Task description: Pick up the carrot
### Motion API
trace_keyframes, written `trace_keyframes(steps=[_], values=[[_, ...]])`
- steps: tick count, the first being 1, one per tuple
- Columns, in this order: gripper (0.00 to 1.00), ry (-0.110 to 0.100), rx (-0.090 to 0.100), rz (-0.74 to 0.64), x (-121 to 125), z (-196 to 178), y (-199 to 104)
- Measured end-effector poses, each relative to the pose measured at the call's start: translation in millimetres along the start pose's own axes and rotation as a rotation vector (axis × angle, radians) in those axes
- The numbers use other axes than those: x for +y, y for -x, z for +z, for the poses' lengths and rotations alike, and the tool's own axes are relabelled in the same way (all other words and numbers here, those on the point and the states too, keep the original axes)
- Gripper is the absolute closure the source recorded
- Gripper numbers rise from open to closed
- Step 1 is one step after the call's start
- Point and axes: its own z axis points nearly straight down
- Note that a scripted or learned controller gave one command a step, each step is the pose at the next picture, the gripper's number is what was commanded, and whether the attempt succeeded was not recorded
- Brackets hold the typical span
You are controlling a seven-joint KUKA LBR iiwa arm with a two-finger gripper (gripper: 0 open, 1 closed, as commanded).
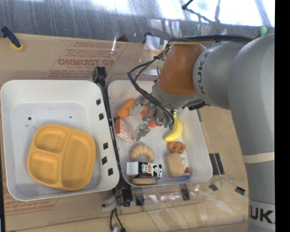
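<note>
The carrot is a short orange piece lying at a slant in the upper left of the right bin. My gripper hangs low over the middle of that bin, just right of and slightly below the carrot. Its fingers are spread open and point down to the left. Nothing sits between them, and the carrot lies apart from them on the bin floor. The orange wrist band and grey arm cover the bin's upper right part.
Around the gripper lie a red-and-white carton, a banana, a croissant, a pretzel, a black-and-white carton and a bread piece. The left bin holds a yellow divided tray.
</note>
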Motion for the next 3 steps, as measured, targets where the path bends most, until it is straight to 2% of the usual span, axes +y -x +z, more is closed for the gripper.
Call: trace_keyframes(steps=[1, 2, 3], values=[[0.0, 0.002, 0.009, 0.134, 0.8, 9.6, 33.4], [0.0, 0.008, -0.02, -0.057, 38.1, -96.0, 11.6], [0.0, 0.011, -0.02, 0.094, 7.7, 2.9, 37.4]])
